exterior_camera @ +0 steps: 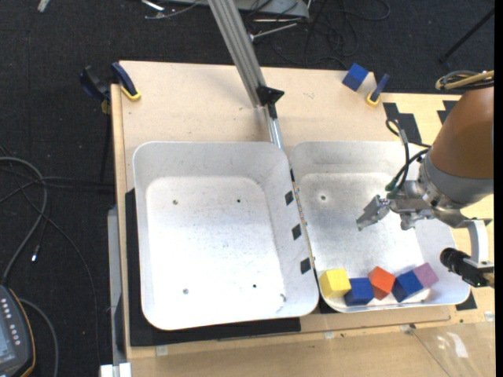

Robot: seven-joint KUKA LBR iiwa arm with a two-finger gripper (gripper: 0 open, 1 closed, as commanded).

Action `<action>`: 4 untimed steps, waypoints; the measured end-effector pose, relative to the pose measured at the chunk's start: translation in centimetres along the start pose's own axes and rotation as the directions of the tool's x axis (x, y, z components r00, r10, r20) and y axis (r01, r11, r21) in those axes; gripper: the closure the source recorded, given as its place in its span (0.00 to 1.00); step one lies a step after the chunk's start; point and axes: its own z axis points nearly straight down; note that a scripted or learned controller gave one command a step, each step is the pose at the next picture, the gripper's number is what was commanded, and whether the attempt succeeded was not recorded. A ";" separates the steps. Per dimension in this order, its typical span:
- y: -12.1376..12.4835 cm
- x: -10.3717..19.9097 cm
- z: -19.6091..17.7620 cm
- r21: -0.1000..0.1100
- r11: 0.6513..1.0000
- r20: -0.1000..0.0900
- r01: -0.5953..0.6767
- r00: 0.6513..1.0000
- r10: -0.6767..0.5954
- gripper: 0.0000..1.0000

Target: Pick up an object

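Several small blocks lie in a row along the near edge of the right bin (pixel 338 171): a yellow block (pixel 335 281), a blue block (pixel 360 290), an orange block (pixel 382 281), a second blue block (pixel 408 285) and a purple block (pixel 425 274). My gripper (pixel 389 216) hangs over the middle right of that bin, above and behind the row. Its two grey fingers stand apart, open, with nothing between them. The grey and orange arm (pixel 464 148) comes in from the right.
The left bin (pixel 157 163) adjoins the right one along a shared rim. A slanted metal pole (pixel 236 38) ends at the bins' back junction. Another blue block (pixel 356 76) sits on the bench's far right corner beside a yellow clamp (pixel 376 93).
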 end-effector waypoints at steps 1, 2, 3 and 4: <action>2.0 6.6 0.5 0.000 1.000 -0.002 0.010 1.000 -0.010 0.00; 1.0 3.9 -11.8 -0.009 1.000 0.003 0.003 1.000 -0.003 0.00; 3.5 0.9 -17.5 -0.008 1.000 0.004 0.000 1.000 0.000 0.00; 7.4 2.7 -12.7 0.003 1.000 0.001 0.006 1.000 -0.006 0.00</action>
